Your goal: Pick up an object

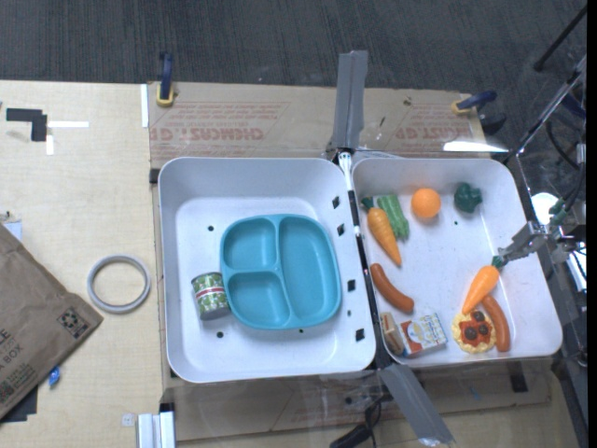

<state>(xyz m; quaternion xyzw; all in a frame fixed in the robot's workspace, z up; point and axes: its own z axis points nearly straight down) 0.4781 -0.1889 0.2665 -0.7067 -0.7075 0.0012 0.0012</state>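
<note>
The gripper (519, 247) sits low at the right rim of the right bin (536, 292), a grey metal tip reaching in from the bench edge. Whether it is wide or narrow cannot be told at this size and angle, and nothing is seen held in it.

The left bin (177, 250) lies well to the gripper's left, past the right bin's whole width. In it is a teal plate (280, 271) with three sections, and a small can (210, 295) touches the plate's far side.

In the right bin, the carrot (480, 287) lies nearest the gripper, just below and left of it. It is tilted, with its green top toward the tip and about touching it. A pizza (476, 329) lies below the gripper, beyond the carrot. A second carrot (382, 236) lies across the bin to the gripper's left. An orange (425, 203) and a broccoli (467, 197) lie up and left of it, the broccoli closer.
</note>
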